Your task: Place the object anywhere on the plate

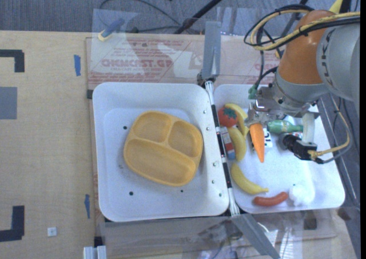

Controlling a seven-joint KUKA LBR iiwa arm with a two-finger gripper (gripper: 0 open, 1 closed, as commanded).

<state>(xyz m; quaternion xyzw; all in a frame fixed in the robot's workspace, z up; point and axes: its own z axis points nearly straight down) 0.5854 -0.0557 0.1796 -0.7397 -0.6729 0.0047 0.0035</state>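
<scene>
Altogether one plate (163,147), two bananas (246,180), one carrot (258,140) at claw (257,116), grip unclear

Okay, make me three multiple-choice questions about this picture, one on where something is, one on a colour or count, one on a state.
1. Where is the plate?
A. in the left bin
B. in the right bin
C. on the floor

2. What colour is the plate?
A. blue
B. yellow
C. black

3. What is on the plate?
A. a carrot
B. a banana
C. nothing yet

Answers:
1 A: the plate lies flat in the left bin, across the divider from the right bin.
2 B: all three of its compartments are yellow.
3 C: the carrot sits under the gripper in the right bin, and a banana lies there too.
</scene>
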